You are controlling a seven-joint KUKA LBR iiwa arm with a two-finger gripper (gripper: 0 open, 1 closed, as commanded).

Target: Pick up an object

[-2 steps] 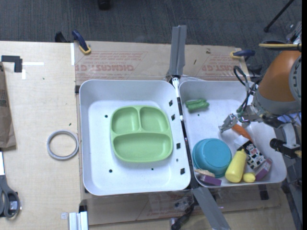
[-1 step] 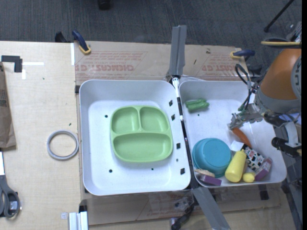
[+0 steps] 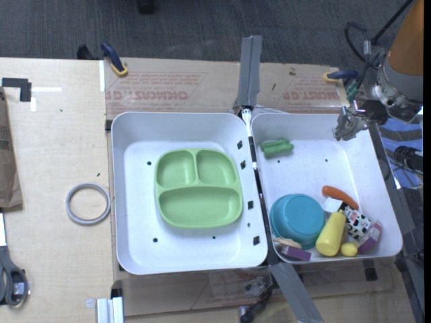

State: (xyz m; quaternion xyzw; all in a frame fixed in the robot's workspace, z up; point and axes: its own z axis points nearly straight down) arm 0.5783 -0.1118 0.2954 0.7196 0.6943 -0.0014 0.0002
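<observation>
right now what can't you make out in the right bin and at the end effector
- End effector, camera view: small and dark over the right bin's far corner; its finger state is unreadable.
- Purple item: partly tucked under the blue bowl, so its shape is unclear.
- Patterned object: behind the yellow bottle, too small to identify.
- Arm: cut off by the frame's top right corner.
</observation>
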